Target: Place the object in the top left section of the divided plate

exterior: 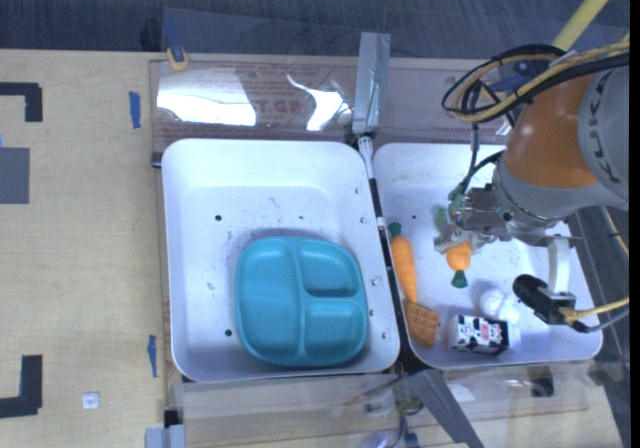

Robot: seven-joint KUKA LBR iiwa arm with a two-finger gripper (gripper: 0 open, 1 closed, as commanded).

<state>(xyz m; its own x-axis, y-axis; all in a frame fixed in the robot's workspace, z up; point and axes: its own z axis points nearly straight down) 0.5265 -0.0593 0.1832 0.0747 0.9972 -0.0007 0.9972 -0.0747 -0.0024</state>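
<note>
A teal divided plate (300, 301) lies in the left bin (195, 236), toward its front. Its large section is on the left and two smaller sections are on the right. My gripper (458, 232) is over the middle of the right bin (420, 176). A small orange piece with a green stem (459, 259) sits right at the gripper's tip, touching or nearly touching it. The wrist hides how the two meet.
Along the right bin's left wall lie a long orange carrot (402, 268) and a waffle-like piece (421, 322). A black-and-white cow toy (478, 333) and a small white item (492, 300) sit at the front. A black hose fitting (535, 296) hangs off the arm.
</note>
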